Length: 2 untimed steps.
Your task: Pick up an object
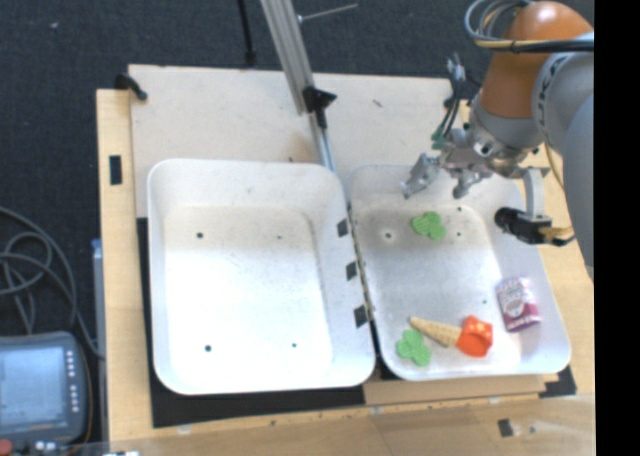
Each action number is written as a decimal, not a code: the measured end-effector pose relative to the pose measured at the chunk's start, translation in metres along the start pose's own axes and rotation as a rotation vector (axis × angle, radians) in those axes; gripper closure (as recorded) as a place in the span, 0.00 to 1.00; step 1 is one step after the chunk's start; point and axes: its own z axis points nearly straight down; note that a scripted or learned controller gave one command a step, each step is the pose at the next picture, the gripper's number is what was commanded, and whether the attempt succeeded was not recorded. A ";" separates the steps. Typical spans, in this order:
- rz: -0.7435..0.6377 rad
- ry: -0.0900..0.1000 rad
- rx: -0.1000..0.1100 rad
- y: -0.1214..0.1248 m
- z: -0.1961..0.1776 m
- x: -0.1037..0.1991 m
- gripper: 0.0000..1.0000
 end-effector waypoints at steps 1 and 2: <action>0.001 0.000 0.001 -0.007 0.062 0.000 0.00; 0.003 -0.002 -0.005 -0.006 0.076 -0.002 0.00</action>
